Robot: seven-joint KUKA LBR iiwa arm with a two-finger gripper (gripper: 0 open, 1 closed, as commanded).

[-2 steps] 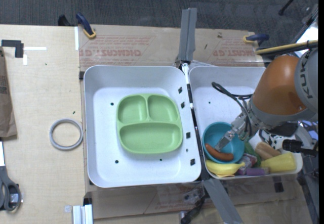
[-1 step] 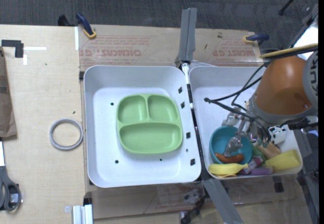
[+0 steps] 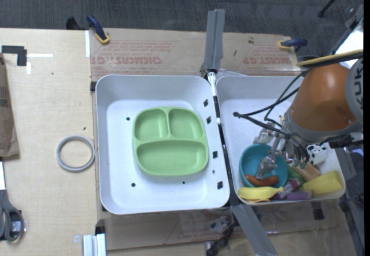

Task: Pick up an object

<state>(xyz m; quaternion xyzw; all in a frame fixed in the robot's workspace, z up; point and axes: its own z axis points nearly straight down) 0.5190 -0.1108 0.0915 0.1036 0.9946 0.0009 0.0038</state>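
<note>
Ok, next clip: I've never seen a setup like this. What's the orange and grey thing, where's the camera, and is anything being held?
One camera looks down at a slant on a bench with two white bins. The orange and grey shape is a robot arm reaching in from the right. Its claw hangs down into a blue bowl in the right bin, near an orange-red item in the bowl. A yellow banana-shaped toy and other small toys crowd that bin's near edge. The left bin holds a green divided plate. A grey ring lies on the bench. Whether the claw grips anything is unclear.
</note>
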